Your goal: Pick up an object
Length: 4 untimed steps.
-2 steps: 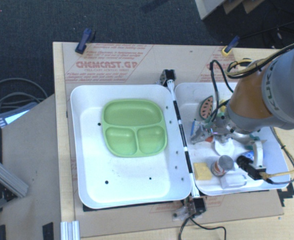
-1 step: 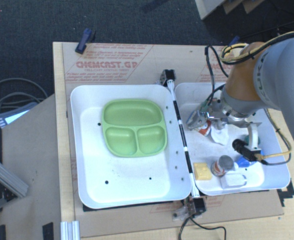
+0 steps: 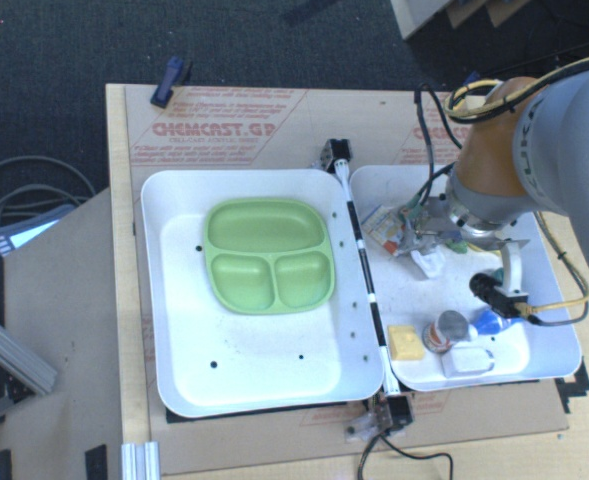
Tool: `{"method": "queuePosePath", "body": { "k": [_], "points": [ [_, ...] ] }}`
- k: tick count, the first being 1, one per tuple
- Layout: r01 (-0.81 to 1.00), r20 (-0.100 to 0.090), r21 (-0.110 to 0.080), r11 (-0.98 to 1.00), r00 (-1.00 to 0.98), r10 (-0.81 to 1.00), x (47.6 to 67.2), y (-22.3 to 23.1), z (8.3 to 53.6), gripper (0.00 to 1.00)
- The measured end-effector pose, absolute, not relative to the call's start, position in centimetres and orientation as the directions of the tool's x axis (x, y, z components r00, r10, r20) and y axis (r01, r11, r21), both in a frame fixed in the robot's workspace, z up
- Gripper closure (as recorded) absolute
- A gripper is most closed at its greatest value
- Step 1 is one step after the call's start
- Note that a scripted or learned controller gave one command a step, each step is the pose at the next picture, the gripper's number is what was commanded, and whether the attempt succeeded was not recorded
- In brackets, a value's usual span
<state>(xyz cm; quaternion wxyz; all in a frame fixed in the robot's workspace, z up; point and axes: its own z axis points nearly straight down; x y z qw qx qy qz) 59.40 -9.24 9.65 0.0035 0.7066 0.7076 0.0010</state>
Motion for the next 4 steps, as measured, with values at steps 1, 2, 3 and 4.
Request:
{"method": "queuePosePath", "body": {
  "k": [1, 2, 3, 4],
  "points": [
    [1.000, 0.000, 0.001, 0.001, -0.001, 1.000, 56.5, -4.6, 20.2, 1.00],
    [1.000, -0.002, 0.001, -0.001, 0.001, 1.000, 59.8, -13.0, 15.0, 1.00],
    [1.000, -0.002, 0.002, 0.000, 0.000, 1.000, 59.9, -13.0, 15.0, 0.00],
    [1.000, -0.002, 0.002, 0.000, 0.000, 1.000, 63.4, -17.5, 8.5, 0.00]
  ]
}}
